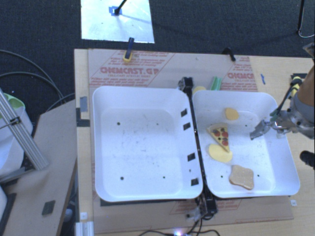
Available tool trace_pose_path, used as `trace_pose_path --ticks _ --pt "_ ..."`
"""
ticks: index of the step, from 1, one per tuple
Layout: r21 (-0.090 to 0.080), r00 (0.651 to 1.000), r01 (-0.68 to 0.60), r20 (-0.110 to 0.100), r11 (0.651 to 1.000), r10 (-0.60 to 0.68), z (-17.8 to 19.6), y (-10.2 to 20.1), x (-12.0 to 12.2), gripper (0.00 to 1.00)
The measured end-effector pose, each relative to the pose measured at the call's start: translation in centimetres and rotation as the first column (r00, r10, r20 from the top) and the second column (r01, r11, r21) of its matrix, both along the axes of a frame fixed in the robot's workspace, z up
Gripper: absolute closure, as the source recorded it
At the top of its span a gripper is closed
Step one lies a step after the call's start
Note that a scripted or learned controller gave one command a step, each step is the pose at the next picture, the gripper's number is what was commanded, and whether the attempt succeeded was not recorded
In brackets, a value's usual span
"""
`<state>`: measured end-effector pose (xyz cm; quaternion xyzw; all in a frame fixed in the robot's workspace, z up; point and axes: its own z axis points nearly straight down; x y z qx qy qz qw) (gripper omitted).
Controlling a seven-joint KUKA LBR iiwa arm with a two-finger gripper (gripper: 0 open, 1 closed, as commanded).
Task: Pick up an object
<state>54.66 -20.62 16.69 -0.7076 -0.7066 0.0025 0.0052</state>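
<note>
Camera view, near to far in right bin (285,181): toast (241,177) by near wall; yellow disc (220,153); pizza slice (220,135), long axis slanted, tip toward far-left; small yellow piece (232,114) beyond. Gripper (258,132) above bin floor right of pizza, apart from it, fingers blurred, open or closed impossible to tell. Arm cut off at right edge; left bin (101,146) alongside.

camera view: fixed above bench (162,63) | looks down at a slant | takes in both bins (142,146)
</note>
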Motion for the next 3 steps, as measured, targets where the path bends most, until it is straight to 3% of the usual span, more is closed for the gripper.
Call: trace_pose_path --ticks 1,2,3 --pt "-0.002 1.000 -0.011 0.016 1.000 0.011 -8.5 7.2 4.9 0.00" --pt "-0.014 1.000 -0.004 0.021 1.000 0.005 -7.9 11.3 3.7 0.00" --pt "-0.005 1.000 -0.003 0.024 1.000 0.003 -6.7 11.5 4.0 1.00"
